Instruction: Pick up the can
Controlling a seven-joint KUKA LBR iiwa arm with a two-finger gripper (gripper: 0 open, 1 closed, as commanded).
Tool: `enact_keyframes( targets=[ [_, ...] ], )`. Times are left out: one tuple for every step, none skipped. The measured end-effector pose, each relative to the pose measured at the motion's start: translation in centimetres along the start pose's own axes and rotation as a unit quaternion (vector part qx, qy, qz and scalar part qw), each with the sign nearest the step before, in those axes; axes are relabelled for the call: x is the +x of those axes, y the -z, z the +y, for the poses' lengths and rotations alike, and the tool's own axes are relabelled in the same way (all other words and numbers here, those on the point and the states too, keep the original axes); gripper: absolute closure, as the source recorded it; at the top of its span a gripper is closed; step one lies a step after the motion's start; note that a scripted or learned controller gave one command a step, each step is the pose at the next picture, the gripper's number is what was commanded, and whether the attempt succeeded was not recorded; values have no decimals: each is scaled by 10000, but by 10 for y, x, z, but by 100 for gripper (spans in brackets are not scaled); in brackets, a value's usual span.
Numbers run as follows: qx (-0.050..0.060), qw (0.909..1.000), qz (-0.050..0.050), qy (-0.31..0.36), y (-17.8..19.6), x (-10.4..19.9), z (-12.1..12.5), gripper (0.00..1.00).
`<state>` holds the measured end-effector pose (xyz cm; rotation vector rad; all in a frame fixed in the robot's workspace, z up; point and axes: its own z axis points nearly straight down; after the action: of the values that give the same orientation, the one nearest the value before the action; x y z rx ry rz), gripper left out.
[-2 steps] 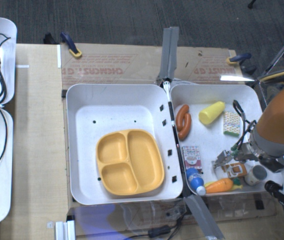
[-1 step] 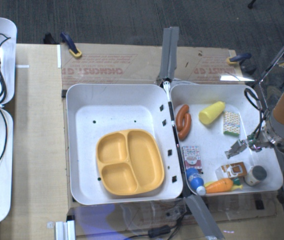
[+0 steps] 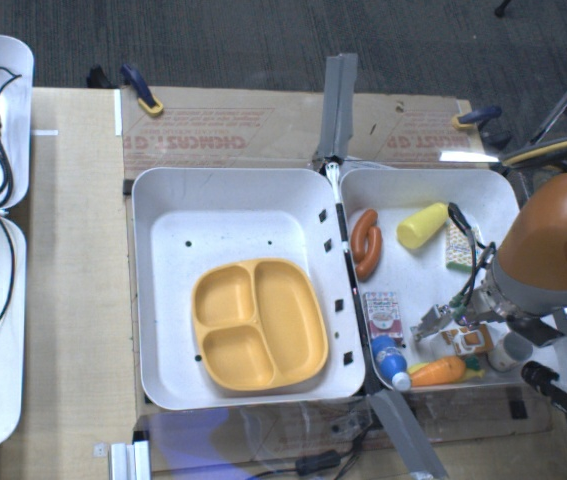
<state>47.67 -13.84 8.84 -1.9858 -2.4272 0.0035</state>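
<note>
the can (image 3: pixel 511 351) looks to be the small grey round thing in the lower right of the frame, in the bottom right corner of the right bin (image 3: pixel 433 173). it is partly under the arm (image 3: pixel 553 243), so i am not fully sure of it. it sits close to the bin wall.

the gripper (image 3: pixel 445 318) hangs low in the same bin, a bit to the left of the can. it is near a small brown box (image 3: pixel 469 340), with a carrot (image 3: pixel 437 371) just below that. the metal parts are dark and mixed up with the stuff under them, so i cannot tell how wide the gripper is spread, and i see nothing held in it.

what could go wrong:
- the gripper is nearer to the box than to the can. if it goes down here it may grab the box, or nothing.
- the can is in a corner. one side of the gripper could bump the bin wall and not get round the can.
- the can is round and smooth. a push from the side could make it roll or slip away.
- the carrot and box are crowded in close and could get pinched too.
</note>
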Motion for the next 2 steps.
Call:
enact_keyframes(
  targets=[
    [-17,9985,-11,546,34,4,9,0],
    [-10,9950,-9,996,12,-37,58,0]
  ],
)
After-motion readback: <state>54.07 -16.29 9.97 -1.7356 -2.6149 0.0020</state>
